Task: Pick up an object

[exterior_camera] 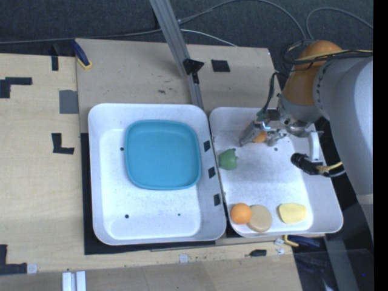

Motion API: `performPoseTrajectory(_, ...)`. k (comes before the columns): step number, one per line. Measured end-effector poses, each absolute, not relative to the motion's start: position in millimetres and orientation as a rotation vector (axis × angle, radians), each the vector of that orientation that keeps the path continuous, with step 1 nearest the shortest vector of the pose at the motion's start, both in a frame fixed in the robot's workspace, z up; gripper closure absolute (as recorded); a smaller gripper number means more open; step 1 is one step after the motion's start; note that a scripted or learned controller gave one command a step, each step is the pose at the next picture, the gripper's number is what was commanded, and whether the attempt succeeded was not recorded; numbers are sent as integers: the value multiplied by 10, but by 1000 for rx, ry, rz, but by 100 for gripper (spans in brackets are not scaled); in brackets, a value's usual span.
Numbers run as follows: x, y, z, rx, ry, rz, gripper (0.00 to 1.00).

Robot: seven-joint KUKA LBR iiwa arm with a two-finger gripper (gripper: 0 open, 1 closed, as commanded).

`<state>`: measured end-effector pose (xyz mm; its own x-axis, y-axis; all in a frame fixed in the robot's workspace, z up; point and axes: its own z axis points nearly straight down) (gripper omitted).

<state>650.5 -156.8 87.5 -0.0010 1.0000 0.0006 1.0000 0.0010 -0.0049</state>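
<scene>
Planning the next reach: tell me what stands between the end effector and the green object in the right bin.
Nothing visible. The end effector hangs over the right bin; the green object lies to its left near the bin's wall, with bare floor between them.

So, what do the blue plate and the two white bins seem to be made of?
The blue plate looks like moulded plastic: one even colour, soft rounded corners, a dull sheen. The white bins also look like thin plastic, with rolled rims and dark speckles. I cannot be sure of either.

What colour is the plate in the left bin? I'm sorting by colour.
Light blue plate, seen in the camera view.
</scene>
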Motion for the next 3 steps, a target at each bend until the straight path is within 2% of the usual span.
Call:
performPoseTrajectory(1,6504,-1565,886,-2221,-2222,1,0)
performPoseTrajectory(2,6504,-1567,993,-2221,-2222,1,100)
performPoseTrajectory(3,6481,-1556,1618,-2224,-2225,-5,100)
